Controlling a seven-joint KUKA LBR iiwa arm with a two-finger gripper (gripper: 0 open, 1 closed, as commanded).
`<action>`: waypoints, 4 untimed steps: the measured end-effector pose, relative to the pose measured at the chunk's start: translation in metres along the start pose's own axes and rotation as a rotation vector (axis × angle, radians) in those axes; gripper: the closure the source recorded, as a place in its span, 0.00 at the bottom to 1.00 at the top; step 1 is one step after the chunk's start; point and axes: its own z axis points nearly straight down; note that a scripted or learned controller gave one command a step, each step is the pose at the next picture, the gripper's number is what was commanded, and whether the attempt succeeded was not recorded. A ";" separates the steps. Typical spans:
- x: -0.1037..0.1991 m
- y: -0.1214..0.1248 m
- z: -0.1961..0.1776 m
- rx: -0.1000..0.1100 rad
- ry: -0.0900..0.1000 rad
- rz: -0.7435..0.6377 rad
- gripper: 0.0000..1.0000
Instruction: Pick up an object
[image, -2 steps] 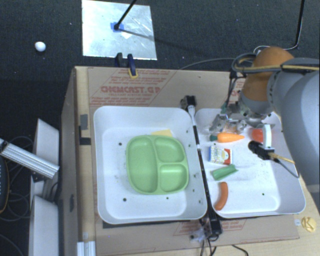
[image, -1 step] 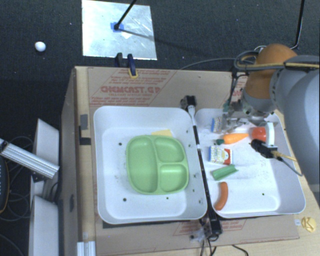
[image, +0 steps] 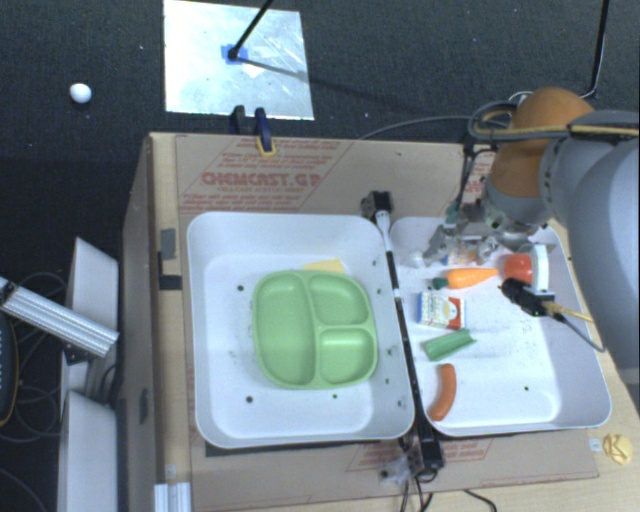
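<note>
Glossy sausage (image: 443, 391) lies curved near right bin (image: 580, 400) front; metal jaws above carrot (image: 470, 278), state unclear

Bright, even overhead light on my bench, with the picture soft throughout.

The two white bins (image: 300, 235) are the brightest surfaces, nearly washed out along their rims; behind them a foil sheet (image: 238, 60) on the dark floor throws back a pale sheen. The green divided tray (image: 312, 330) in the left bin casts only a faint, short shadow. My arm (image: 590, 200), nearest the lens, looks blurred, and small items in the right bin lack fine detail.
</note>
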 end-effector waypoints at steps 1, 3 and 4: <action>-0.011 0.000 0.011 0.002 0.010 0.002 0.00; -0.015 0.000 0.000 0.001 0.000 0.001 0.00; -0.026 0.001 0.010 0.000 0.009 0.002 0.00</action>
